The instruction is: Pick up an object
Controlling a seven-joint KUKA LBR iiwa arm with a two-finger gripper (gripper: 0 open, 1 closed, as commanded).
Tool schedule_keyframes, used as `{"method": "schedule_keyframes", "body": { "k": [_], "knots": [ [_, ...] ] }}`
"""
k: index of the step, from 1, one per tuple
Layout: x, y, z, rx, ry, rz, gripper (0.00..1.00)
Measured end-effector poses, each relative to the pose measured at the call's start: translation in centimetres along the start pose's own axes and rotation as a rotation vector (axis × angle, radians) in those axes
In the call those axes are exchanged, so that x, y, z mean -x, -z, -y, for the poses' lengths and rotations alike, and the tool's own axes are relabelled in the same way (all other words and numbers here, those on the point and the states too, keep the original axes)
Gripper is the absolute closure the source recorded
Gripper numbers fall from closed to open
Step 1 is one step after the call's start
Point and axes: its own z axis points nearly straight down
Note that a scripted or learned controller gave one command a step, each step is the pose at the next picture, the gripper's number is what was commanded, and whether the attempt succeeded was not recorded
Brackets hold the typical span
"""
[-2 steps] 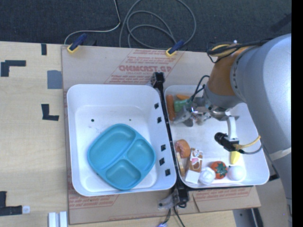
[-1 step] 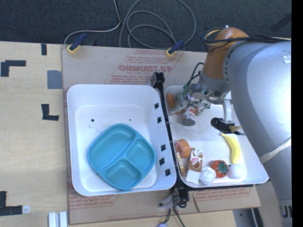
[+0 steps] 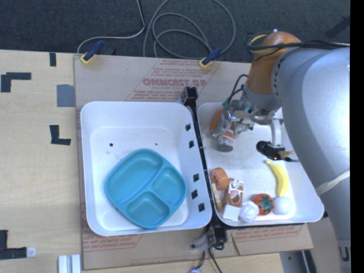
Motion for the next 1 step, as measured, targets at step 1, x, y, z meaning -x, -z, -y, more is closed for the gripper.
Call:
{"method": "schedule_keyframes", "body": {
  "k": [1],
  "knots": [
    [-7.97,9.59,8.22,0.056,0.014,-0.005,1.0]
  ]
}}
